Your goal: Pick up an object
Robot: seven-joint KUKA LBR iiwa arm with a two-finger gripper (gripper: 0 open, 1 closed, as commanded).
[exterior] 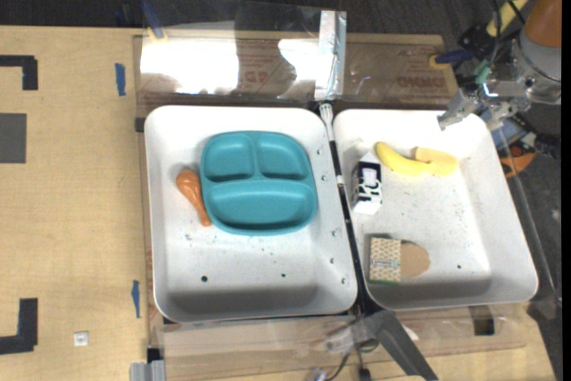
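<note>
Hand sits blurred above the right bin's far corner; whether spread or pressed together, unclear.

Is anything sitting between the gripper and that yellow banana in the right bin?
Nothing visible. The gripper hangs at the right bin's far right corner, and the yellow banana lies just inside it on bare white floor. The small black-and-white box sits on the banana's other side.

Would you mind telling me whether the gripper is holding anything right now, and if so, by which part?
Nothing is held. The gripper hovers over the right bin's top right corner, apart from the banana lying in it.
</note>
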